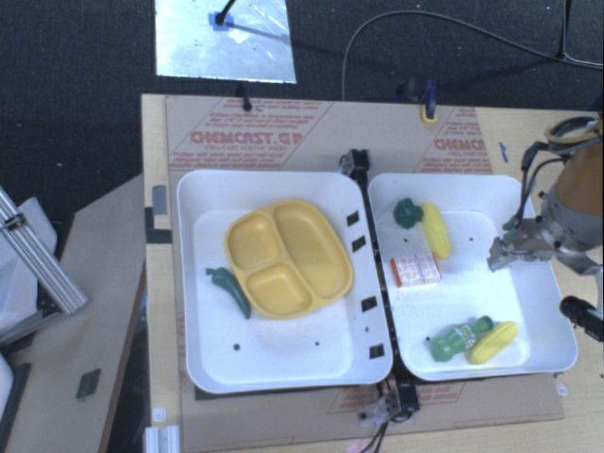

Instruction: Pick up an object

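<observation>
From above and at a slant, the surface (283, 125) carries two shallow white bins side by side, their inner walls touching along a black-clipped seam.

The left bin (203, 347) holds a yellow divided plate (288, 258) lying flat near the middle, its three compartments bare. Just off the plate's 8 o'clock edge lies a dark green pepper (229, 289), close to the rim but whether it touches I cannot tell.

The right bin (538, 338) holds the loose things. Up at about 11 o'clock in that bin a small dark green piece (407, 212) sits right against a yellow corn cob (435, 230), which lies lengthwise and slightly tilted. Just below them, toward the bin's left wall, is a small red-and-white packet (415, 271), lying flat and apart from the corn. Down at about 6 o'clock a green bottle (460, 338) lies on its side, and a second yellow piece (493, 343) rests against its right end.

The arm (576, 192) comes in at 3 o'clock, grey with an orange band above the wrist. Its gripper (500, 255) hangs over the right half of the right bin, well apart from the corn and the packet and above the bottle pair. The fingers are dark and small from here; how far apart they stand I cannot tell, and nothing is seen between them.

Beyond the surface at 12 o'clock, a shiny metal sheet (225, 26) lies on the dark floor.
</observation>
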You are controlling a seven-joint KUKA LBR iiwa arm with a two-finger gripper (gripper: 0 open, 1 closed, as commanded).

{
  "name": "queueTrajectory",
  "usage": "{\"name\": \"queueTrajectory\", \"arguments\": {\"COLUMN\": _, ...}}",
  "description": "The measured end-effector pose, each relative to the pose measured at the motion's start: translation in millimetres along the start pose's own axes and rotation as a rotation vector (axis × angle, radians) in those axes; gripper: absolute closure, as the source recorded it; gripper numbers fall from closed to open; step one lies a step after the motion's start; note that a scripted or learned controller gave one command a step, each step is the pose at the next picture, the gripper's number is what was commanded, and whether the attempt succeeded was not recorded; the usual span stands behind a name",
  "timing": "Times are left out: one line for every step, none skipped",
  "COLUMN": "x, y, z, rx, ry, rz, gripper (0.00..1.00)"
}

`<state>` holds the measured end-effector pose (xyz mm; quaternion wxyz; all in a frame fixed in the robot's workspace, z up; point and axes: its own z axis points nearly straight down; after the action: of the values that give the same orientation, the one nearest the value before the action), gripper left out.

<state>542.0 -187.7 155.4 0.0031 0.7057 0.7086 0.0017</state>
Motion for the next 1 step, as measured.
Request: {"name": "queueTrajectory", "arguments": {"x": 6.8, "y": 4.9, "z": -61.8, "rx": -0.002, "ry": 0.0, "rz": -0.002, "gripper": 1.0}}
